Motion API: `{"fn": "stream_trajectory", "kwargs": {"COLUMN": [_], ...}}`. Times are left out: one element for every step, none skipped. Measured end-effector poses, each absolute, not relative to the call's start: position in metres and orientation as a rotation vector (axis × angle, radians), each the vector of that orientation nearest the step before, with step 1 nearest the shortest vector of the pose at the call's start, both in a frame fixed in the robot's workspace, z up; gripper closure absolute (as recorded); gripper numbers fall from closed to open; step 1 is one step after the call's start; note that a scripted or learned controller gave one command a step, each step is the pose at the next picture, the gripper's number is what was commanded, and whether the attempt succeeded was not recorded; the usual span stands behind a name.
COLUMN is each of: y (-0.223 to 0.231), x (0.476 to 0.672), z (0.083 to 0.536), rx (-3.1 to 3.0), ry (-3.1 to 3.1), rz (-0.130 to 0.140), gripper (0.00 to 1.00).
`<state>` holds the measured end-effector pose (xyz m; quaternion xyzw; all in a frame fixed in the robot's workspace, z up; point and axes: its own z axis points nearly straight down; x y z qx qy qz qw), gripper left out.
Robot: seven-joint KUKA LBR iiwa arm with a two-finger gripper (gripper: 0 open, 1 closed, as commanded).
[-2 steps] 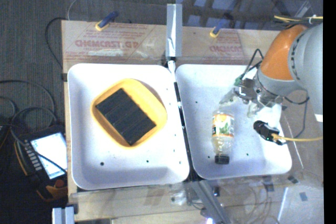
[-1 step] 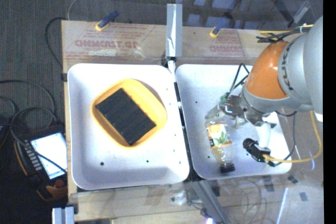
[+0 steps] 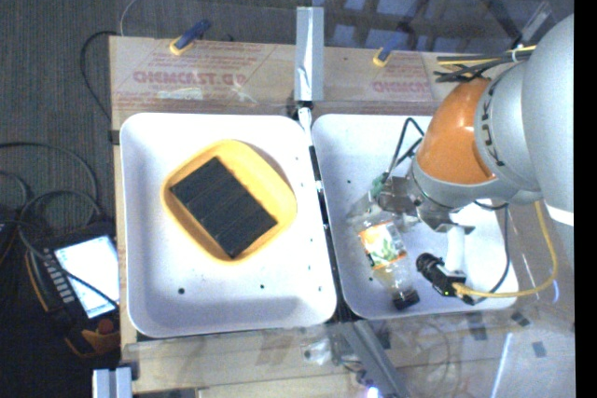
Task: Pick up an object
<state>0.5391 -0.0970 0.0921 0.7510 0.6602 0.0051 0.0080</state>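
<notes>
Big and grey, the arm (image 3: pixel 536 121) reaches in over the worktop's (image 3: pixel 205 79) right edge and bends steeply down into the right bin (image 3: pixel 350 154). Its orange band (image 3: pixel 452 144) bulges over the middle of that bin. The wrist below the band points down and towards the worktop's left side. The gripper (image 3: pixel 395 198) sits low under the band, mostly hidden by it, so whether it is open or closed cannot be told, and nothing can be seen held in it.

A crumpled clear bottle (image 3: pixel 381 245) with an orange and green label lies on the right bin's floor, just beside the gripper on the side facing the worktop's front edge. A small black piece (image 3: pixel 406 299) lies at the bottle's front end; whether it is the cap cannot be told.

In the left bin (image 3: pixel 187 298), well apart from the arm, a yellow dish (image 3: pixel 272 171) lies near the centre with a dark ribbed block (image 3: pixel 224 207) inside it, turned at an angle to the bin's walls.
</notes>
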Motion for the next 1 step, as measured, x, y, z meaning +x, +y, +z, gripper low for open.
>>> {"fn": "stream_trajectory", "kwargs": {"y": [-0.0956], "x": [0.5404], "z": [0.1019], "rx": [2.349], "ry": [2.065], "rz": [0.022], "gripper": [1.00]}}
